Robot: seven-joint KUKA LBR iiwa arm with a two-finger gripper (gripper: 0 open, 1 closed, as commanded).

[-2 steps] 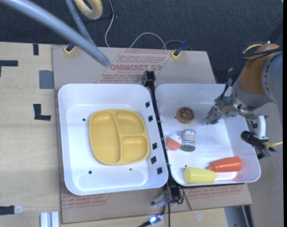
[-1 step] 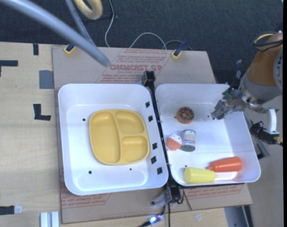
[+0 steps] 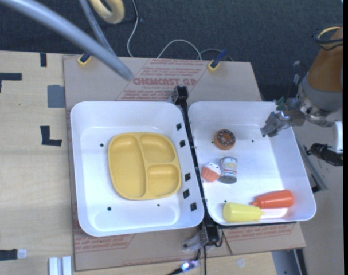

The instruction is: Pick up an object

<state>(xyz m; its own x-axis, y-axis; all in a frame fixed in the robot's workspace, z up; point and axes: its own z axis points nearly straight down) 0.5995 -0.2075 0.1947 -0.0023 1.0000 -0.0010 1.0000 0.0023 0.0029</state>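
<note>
here the gripper (image 3: pixel 272 125) hangs over the right bin's (image 3: pixel 288 153) rim at 2 o'clock, clear of the contents, presumably staged before a descent; its state cannot be told. the likeliest target, the orange bottle (image 3: pixel 273 199), lies flat at 5 o'clock, long axis running 3-to-9, touching the yellow bottle (image 3: pixel 241 212).

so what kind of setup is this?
Likely a robot lab pick-test bench: two white bins clipped side by side on cardboard, toy food like a donut and a yellow tray, and the arm at the right bin's edge.
</note>
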